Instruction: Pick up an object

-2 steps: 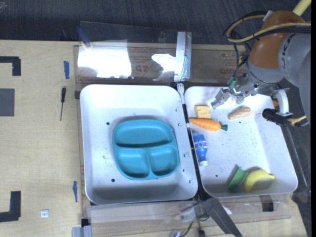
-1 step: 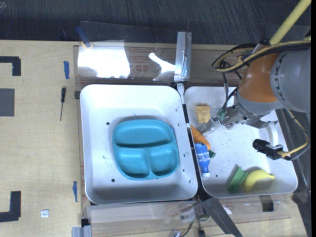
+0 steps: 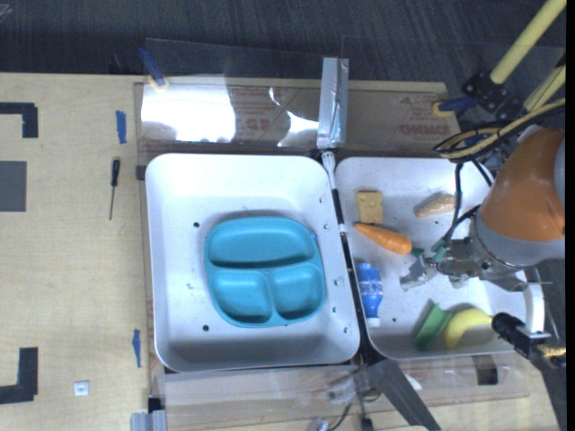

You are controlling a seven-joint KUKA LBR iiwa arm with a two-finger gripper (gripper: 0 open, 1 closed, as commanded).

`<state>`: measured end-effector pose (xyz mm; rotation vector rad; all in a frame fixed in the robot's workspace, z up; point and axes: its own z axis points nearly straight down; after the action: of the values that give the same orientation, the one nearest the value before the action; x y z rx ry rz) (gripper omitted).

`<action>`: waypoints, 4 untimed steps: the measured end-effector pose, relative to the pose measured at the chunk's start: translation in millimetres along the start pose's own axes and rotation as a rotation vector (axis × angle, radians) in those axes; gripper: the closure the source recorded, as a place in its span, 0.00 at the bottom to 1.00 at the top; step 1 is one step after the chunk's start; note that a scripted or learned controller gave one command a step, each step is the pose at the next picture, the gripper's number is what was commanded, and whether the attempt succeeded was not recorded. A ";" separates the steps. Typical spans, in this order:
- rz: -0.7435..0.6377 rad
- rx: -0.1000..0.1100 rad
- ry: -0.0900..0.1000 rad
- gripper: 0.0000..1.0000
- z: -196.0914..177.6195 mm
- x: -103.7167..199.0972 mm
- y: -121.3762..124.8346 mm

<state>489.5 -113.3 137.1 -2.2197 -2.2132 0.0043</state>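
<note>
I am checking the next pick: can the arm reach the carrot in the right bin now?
Probably yes. The carrot lies uncovered in the right bin, and the gripper hovers just beside its tip with nothing between them.

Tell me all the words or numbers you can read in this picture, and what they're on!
Cardboard sheet behind the bins: red printed letters, too blurred to read.
Blue and white bottle in the right bin: markings too small to read.
Nothing else carries readable text.
</note>
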 end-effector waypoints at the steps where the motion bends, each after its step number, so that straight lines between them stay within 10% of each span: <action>1: 0.176 -0.010 -0.001 0.00 50.0 11.2 93.7; 2: 0.176 -0.010 -0.001 0.00 50.1 11.2 93.7; 3: 0.171 -0.010 0.000 1.00 41.7 12.1 95.2; 4: 0.168 -0.009 0.002 1.00 49.9 -3.7 100.1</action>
<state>589.3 -117.1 86.5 -2.4013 -2.0228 -0.0068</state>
